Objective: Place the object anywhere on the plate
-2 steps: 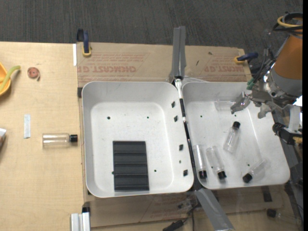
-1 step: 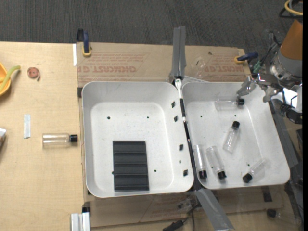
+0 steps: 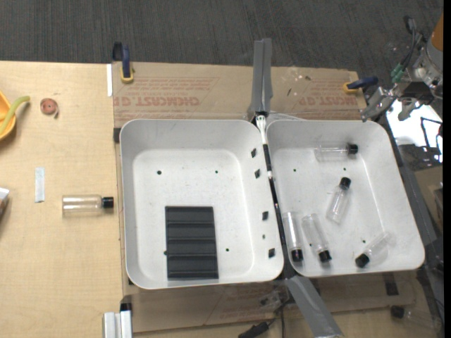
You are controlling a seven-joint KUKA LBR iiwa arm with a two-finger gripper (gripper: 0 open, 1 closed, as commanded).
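Observation:
A dark ridged rectangular plate (image 3: 190, 243) lies flat in the front part of the left bin (image 3: 141, 146). Several clear vials with black caps lie in the right bin (image 3: 394, 160). One vial (image 3: 332, 151) is near the back and another (image 3: 340, 203) is in the middle. Two vials (image 3: 293, 234) (image 3: 315, 234) lie side by side at the front left, and one (image 3: 373, 248) is at the front right. My gripper (image 3: 387, 102) hangs at the far right, above the back right corner of the right bin and apart from every vial.
On the wooden bench to the left lie a loose vial (image 3: 86, 203), a small white strip (image 3: 39, 185), a reddish disc (image 3: 48, 106) and a yellow object (image 3: 7, 115). Blue clamps (image 3: 121, 55) (image 3: 361, 84) hold the cardboard behind the bins. A grey divider post (image 3: 261, 76) stands between the bins.

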